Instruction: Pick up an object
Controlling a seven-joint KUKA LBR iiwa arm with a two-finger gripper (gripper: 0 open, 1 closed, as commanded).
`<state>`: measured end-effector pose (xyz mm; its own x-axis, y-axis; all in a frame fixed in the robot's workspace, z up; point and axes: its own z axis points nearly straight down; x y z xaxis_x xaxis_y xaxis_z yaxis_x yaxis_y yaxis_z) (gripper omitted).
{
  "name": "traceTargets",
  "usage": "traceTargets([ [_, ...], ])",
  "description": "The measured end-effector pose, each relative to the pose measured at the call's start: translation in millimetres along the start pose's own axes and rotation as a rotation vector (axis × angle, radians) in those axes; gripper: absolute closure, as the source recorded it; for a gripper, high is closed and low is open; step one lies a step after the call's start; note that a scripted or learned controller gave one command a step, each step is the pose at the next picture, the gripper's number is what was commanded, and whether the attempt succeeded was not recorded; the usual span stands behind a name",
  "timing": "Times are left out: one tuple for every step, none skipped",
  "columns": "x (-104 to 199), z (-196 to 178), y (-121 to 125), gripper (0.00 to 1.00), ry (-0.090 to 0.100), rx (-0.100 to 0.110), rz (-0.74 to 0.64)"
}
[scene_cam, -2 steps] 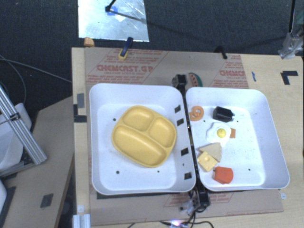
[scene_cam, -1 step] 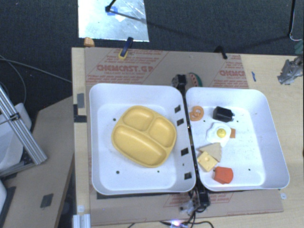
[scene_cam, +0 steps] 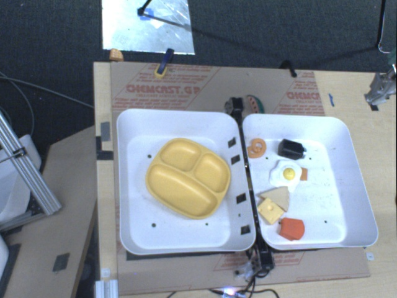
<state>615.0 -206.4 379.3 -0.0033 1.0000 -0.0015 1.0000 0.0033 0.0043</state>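
Two white bins (scene_cam: 180,244): one yellow divided tray (scene_cam: 188,177), one fried egg (scene_cam: 286,174), one orange ring (scene_cam: 256,147), one black block (scene_cam: 290,148), one red piece (scene_cam: 291,228), one cheese cube (scene_cam: 271,212).

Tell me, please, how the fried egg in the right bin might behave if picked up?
The fried egg looks flat and thin, so it probably offers little edge to pinch. Its glossy yolk suggests smooth plastic, likely slippery. It seems light and unlikely to roll.

Yellow tray (scene_cam: 188,177) in left bin (scene_cam: 133,185); perhaps toy food (scene_cam: 284,185) right
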Motion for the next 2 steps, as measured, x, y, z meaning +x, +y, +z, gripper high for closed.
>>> traceTargets([
  [0.0, -8.5, 6.5, 1.0, 0.0, -0.001, -0.001],
  [0.0, -18.5, 8.0, 1.0, 0.0, 0.0, -0.001],
])
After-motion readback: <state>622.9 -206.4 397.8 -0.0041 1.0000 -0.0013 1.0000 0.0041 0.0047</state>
